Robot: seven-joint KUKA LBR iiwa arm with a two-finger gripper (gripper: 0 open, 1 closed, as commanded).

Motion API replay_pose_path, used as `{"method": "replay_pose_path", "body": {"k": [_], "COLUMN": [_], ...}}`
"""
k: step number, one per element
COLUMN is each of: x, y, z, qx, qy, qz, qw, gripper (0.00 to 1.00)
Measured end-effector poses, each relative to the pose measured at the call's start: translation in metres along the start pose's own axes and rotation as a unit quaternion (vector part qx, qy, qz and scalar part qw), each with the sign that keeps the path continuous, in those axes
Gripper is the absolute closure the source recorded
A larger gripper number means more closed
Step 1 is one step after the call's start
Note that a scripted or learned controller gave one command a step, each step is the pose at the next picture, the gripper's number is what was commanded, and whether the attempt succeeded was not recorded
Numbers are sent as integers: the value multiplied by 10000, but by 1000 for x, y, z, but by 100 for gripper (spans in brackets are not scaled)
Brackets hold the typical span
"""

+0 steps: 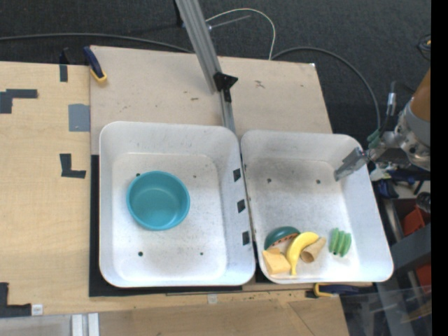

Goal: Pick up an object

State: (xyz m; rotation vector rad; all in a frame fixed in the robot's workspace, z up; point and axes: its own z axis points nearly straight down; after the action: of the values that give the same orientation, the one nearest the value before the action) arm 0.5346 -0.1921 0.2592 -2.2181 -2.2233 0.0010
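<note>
A teal bowl [158, 200] sits in the left bin [112, 145]. In the near corner of the right bin [294, 149] lies a cluster: a yellow banana [301, 248], a small green ribbed piece [340, 242], a pale yellow block [276, 262] and a dark green round item with a red patch [282, 236]. My gripper [347, 165] hangs over the right bin's far right rim, well away from the cluster and above it in the picture. Nothing shows in its grasp.
A grey metal pole [203, 40] slants down to the ridge between the bins. Cables run across the dark floor behind the bench. A yellow and blue clamp [94, 65] grips the board's far left corner, and another clamp [323, 290] sits at the front edge.
</note>
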Motion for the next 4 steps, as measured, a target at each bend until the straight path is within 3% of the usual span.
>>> {"method": "replay_pose_path", "body": {"k": [1,2,4], "x": [0,-3,-5], "y": [0,8,-1], "z": [0,57,171], "qx": [2,28,4], "qy": [1,2,-7], "qz": [0,4,4], "qw": [10000,10000,10000], "gripper": [0,0,0]}}
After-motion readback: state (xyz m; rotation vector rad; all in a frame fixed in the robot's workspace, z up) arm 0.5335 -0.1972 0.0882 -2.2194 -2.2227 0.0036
